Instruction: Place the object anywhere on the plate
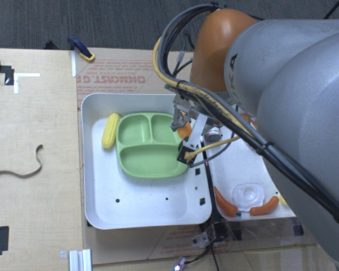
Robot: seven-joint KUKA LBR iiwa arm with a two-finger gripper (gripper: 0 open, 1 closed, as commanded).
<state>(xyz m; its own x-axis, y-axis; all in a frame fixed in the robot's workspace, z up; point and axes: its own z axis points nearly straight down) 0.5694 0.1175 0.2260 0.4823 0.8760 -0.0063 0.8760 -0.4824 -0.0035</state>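
Corn touching plate left rim.

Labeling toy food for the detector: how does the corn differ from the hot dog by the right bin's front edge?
Colour: the corn is yellow; the hot dog is orange-red.
Place: the corn lies in the left bin, against the green plate's left rim; the hot dog lies in the right bin, beside a clear round lid.
Pose: the corn runs near-vertical in the view; the hot dog lies near-horizontal.
Shared: both are elongated and off the plate.
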